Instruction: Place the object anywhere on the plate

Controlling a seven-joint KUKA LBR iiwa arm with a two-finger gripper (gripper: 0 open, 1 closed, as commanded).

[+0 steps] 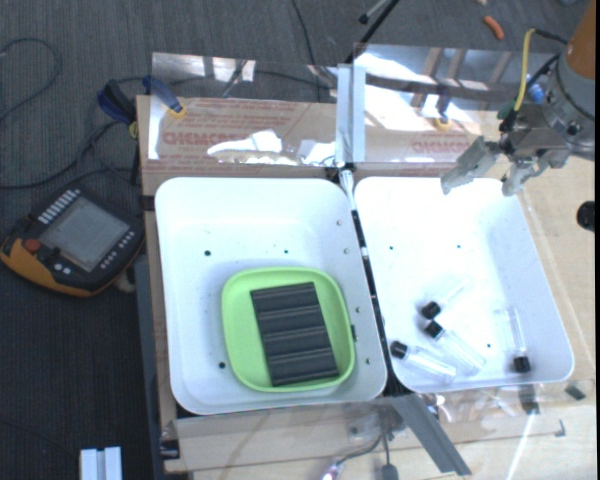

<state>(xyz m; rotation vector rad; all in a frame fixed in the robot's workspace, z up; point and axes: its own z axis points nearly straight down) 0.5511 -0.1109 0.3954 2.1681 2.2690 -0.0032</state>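
Note:
A light green square plate [236,313] sits in the left bin [190,228], toward its front. A dark grey ridged block [295,334] lies flat on the plate and covers most of its middle. My gripper [478,181] hangs over the back edge of the right bin [430,228], far from the plate. Its two fingers are spread apart and nothing is between them, so it is open. Several clear vials with black caps [435,330] lie in the front part of the right bin.
A metal divider post [345,118] stands behind the seam between the bins, with a cardboard backboard [240,133] along the rear. A teach pendant [75,240] lies on the floor to the left.

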